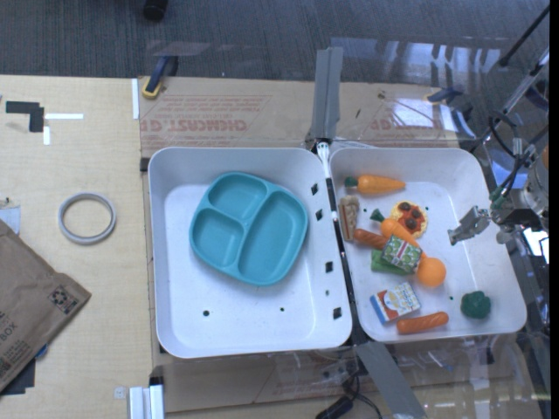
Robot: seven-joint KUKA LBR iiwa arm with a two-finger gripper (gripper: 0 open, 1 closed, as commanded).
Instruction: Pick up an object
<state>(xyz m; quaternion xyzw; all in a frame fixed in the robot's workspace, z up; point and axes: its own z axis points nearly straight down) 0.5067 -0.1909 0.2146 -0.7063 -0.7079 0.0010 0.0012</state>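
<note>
Looking down at a slant from high above the bench, facing the two white bins from well back; carpeted floor beyond the bins.

A teal three-compartment plastic plate is lying in the left shallow white bin. Small toy food pieces are sitting clustered in the right shallow white bin, with a grey tape ring lying on the bench left of both.

Bench: two white bins, tape ring, brown box.
</note>
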